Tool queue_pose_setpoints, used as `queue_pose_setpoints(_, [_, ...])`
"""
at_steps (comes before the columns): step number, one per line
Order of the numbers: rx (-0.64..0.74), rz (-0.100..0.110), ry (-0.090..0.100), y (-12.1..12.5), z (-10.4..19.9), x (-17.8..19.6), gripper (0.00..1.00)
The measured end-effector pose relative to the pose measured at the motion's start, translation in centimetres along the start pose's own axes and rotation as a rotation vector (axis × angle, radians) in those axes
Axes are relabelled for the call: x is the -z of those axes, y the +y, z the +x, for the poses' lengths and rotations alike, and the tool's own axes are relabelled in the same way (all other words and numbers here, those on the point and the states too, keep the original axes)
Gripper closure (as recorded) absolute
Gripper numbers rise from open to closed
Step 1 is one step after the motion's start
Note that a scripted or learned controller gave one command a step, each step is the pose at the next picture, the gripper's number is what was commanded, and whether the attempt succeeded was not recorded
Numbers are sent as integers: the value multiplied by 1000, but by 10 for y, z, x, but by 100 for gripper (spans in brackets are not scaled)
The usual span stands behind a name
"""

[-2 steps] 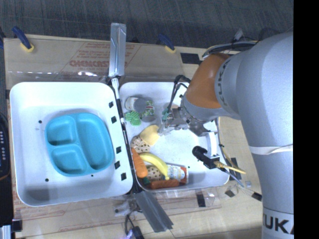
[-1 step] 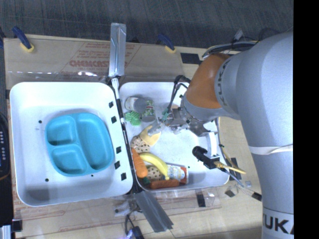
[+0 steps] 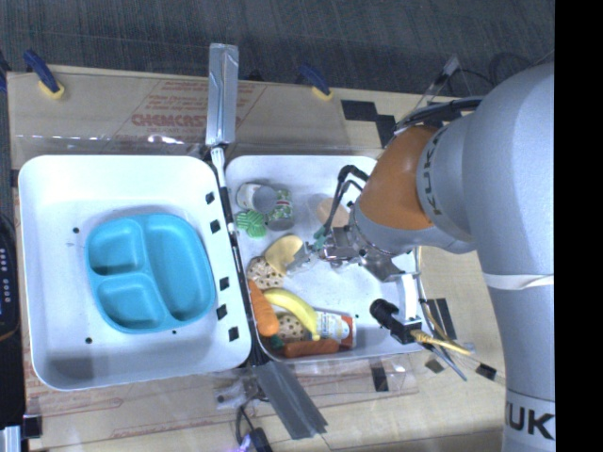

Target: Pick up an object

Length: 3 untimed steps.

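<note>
The jaws (image 3: 316,250) hung low inside the right bin (image 3: 311,166), reaching in from the right under the grey arm (image 3: 490,186) with its orange band (image 3: 400,191); whether they were spread or pressed together could not be told, since the metal tips blurred into the clutter beneath them, and nothing could be seen pinched between them. Just left of the jaws, touching or nearly touching the tips, lay a pale yellow rounded object (image 3: 284,250), perhaps a toy lemon. Below and left of that sat a spotted tan piece (image 3: 265,273), and below the jaws a yellow banana (image 3: 293,306) curved across the lower part of the bin. Beside the banana, further left, an orange carrot (image 3: 265,314) lay along the bin's left wall, and under the banana a red-orange object (image 3: 311,348) rested against the near wall next to a small bottle with a red cap (image 3: 334,328). Above and left of the jaws stood a green ridged item (image 3: 251,221), with a grey can (image 3: 256,197) and a greenish can (image 3: 281,209) just beyond it. Well apart to the left, past the divider between the bins, the left bin (image 3: 47,252) carried a blue divided tray (image 3: 149,271) lying flat in its middle. Both bins sat on the table (image 3: 113,102), with blue clamps (image 3: 43,73) at its far edge.
</note>
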<state>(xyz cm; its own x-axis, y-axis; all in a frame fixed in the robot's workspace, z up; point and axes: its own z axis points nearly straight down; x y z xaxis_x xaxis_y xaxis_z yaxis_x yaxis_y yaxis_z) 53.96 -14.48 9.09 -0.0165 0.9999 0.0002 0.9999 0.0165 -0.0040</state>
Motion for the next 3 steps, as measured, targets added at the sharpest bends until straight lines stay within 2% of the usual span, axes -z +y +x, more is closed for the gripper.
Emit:
queue_pose_setpoints(1, [100, -3, 0, 68, 17, 1, 0])
queue_pose_setpoints(2, [104, -1, 1, 68, 18, 11, 100])
queue_pose_setpoints(3, [104, -1, 1, 68, 18, 11, 0])
